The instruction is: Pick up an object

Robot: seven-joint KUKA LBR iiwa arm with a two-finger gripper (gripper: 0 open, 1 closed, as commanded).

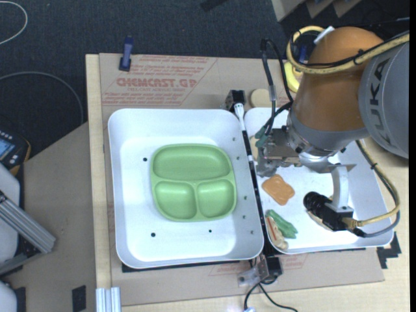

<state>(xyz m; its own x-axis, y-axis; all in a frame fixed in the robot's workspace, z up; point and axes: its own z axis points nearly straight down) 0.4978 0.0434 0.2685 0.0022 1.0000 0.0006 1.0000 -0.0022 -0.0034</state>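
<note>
The grey arm with its orange band [335,77] reaches in from the right and bends steeply down over the right bin [370,239], its wrist housing covering that bin's upper half. The pincer [268,164] hangs low by the bin's left wall, close to the rim shared with the left bin [123,174]; whether it is open or closed cannot be made out, and nothing is seen in its grasp.

Just below it lies an orange piece [278,190], flat, its long axis running diagonally from upper left to lower right. Nearer the front corner rests a green-topped food item [279,227], also diagonal. The left bin holds a green divided tray [193,181] on the worktop.
</note>
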